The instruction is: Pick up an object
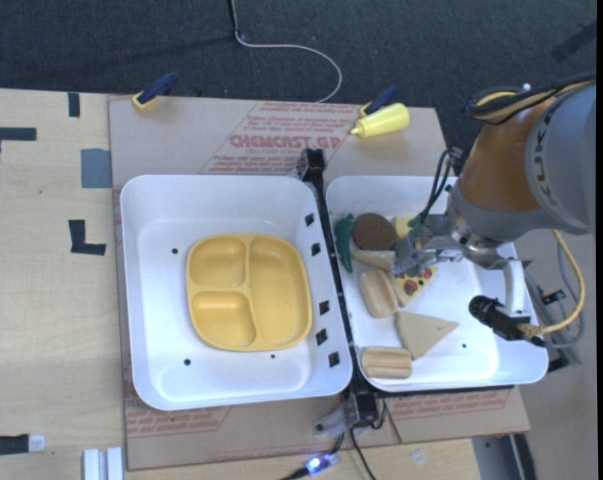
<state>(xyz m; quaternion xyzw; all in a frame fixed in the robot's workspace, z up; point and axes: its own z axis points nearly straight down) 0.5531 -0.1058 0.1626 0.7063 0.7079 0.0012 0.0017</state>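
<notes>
Nearest the lens, at the right bin's [501, 376] front edge: a tan bread roll [386, 363], beside a pale triangular wedge [422, 330]. Behind these, a beige loaf piece [377, 292], a pizza slice [413, 284] and a brown round cookie [373, 232], all toy food. Gripper [413, 253] low over the pizza slice and cookie; jaw state impossible to tell. Left bin [151, 368] with a yellow divided plate [249, 291]. Red print on the cardboard [271, 143] behind, partly legible: "CHEMCAST".
</notes>
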